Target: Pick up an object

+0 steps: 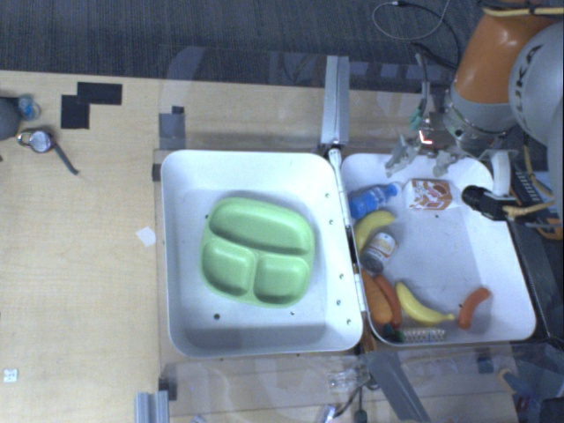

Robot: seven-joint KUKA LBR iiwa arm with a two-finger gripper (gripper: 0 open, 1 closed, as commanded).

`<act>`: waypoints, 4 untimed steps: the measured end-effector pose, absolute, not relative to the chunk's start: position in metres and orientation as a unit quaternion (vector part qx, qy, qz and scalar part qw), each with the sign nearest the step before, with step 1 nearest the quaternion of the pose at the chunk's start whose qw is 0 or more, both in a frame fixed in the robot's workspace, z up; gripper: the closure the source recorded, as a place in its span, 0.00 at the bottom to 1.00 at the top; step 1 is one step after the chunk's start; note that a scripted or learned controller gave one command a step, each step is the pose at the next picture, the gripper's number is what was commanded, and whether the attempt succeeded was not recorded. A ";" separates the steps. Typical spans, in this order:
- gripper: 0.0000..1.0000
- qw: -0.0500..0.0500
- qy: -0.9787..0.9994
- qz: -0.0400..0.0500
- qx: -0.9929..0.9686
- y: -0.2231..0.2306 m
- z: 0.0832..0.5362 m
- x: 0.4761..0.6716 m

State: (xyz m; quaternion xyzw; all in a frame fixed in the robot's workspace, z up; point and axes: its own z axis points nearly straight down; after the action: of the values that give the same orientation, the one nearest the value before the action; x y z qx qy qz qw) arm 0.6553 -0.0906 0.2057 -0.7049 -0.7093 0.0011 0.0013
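Observation:
My gripper [421,155] hangs over the back edge of the right bin [502,263], its fingers spread open with nothing between them. Just below it in the bin lie a small red-and-white snack packet [429,195] and a blue bottle [372,199]. Further forward are a yellow banana [374,226], a small round can [379,251], an orange carrot [382,300], a second banana [421,307] and a reddish sausage [472,307]. The left bin [185,192] holds a green divided tray [260,251].
A metal post [334,104] stands at the back between the two bins. Small hardware [40,141] and black tape patches [88,102] lie on the wooden bench at the left. A comb-like strip [423,334] rests at the right bin's front edge.

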 end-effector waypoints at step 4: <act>1.00 -0.001 -0.712 0.000 -0.702 -0.203 0.269 0.629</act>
State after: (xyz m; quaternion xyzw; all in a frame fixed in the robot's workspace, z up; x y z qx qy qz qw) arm 0.6291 -0.2028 0.2686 -0.7018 -0.7124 0.0002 -0.0007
